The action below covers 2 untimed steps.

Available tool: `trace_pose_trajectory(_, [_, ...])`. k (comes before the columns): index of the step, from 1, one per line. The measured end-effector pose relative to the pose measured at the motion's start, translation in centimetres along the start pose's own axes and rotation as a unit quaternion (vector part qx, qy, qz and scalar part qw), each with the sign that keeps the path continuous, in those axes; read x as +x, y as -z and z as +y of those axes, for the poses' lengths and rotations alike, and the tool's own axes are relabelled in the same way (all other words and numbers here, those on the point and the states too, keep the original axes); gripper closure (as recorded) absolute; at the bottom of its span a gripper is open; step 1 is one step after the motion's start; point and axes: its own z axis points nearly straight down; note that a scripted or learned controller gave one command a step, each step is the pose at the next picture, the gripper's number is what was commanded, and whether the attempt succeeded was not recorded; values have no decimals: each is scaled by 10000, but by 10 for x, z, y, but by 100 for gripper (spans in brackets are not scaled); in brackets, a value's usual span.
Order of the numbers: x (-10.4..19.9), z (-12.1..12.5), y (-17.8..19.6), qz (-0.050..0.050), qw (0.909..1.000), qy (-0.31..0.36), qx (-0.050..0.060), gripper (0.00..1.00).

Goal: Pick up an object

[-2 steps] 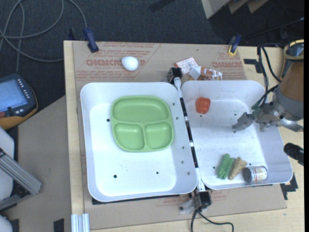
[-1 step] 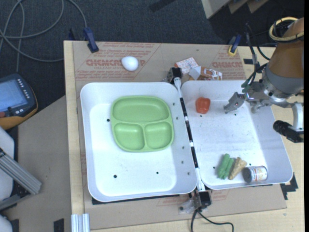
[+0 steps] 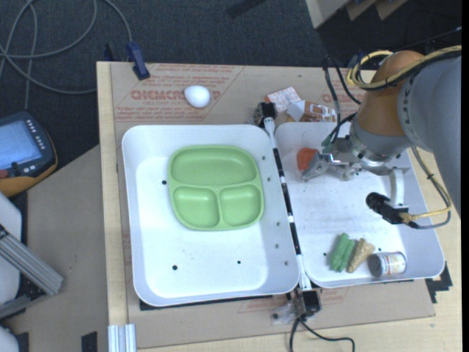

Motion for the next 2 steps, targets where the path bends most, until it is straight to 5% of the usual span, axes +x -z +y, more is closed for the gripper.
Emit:
trace_pose_trajectory(1, [13, 52, 1, -5, 10000, 4, -12, 0])
trace_pose_trajectory(2, [13, 53, 11, -15, 10000, 9, -27, 100])
